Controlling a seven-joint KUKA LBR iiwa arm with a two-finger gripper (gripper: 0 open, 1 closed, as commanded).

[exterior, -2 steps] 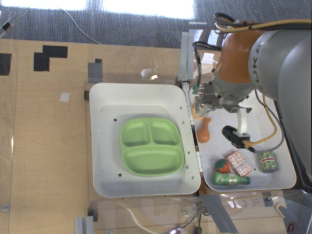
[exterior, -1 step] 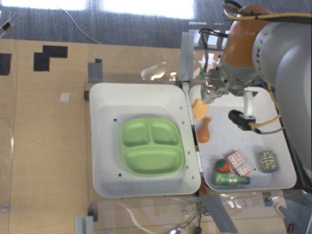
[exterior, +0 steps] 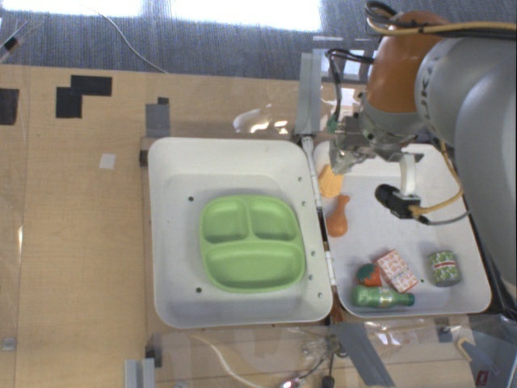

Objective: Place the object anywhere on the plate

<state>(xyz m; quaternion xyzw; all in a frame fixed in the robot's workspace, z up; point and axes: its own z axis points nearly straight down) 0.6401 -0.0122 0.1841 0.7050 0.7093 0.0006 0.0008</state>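
Observation:
A green divided plate (exterior: 250, 242) lies in the middle of the left white bin (exterior: 174, 208). My gripper (exterior: 349, 158) hangs low over the upper left corner of the right bin (exterior: 460, 241), under the orange wrist band. Just below it, against the bin's left wall, sits a small yellow-orange piece (exterior: 329, 181). An orange drumstick-shaped toy (exterior: 338, 215) lies a little further down. The gripper's body hides whatever is directly under it.
Along the right bin's front lie a green bottle (exterior: 384, 299), a small red and orange piece (exterior: 369, 275), a red and white box (exterior: 397, 270) and a green patterned can (exterior: 443, 267). A black cable fitting (exterior: 396, 200) hangs beside the wrist. The bins' shared wall (exterior: 317, 217) separates plate and objects.

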